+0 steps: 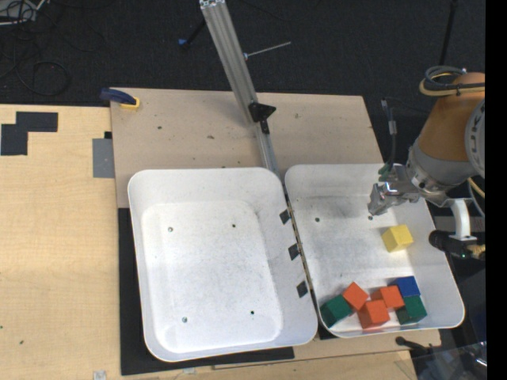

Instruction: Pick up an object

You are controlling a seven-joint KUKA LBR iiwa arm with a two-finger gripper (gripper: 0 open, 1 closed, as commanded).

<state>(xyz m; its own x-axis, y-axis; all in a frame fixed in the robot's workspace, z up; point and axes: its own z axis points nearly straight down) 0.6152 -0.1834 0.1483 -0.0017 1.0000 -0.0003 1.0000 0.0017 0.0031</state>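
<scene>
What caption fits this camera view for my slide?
Gripper poised over the right bin, above a lone yellow block; six more blocks cluster at its near edge.

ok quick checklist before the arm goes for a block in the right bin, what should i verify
1. A target stands free: ok. The yellow block sits alone in the right bin, apart from the others.
2. Gripper near the target: ok. It hangs up and left of the yellow block, not touching it.
3. Gripper carrying nothing: ok. No block shows at its tip.
4. Finger opening wide enough: cannot tell.
5. Other blocks graspable: not ok. The orange blocks, green blocks and blue block crowd together at the bin's near edge.
6. Drop place ready: ok. The left bin lies alongside.
</scene>
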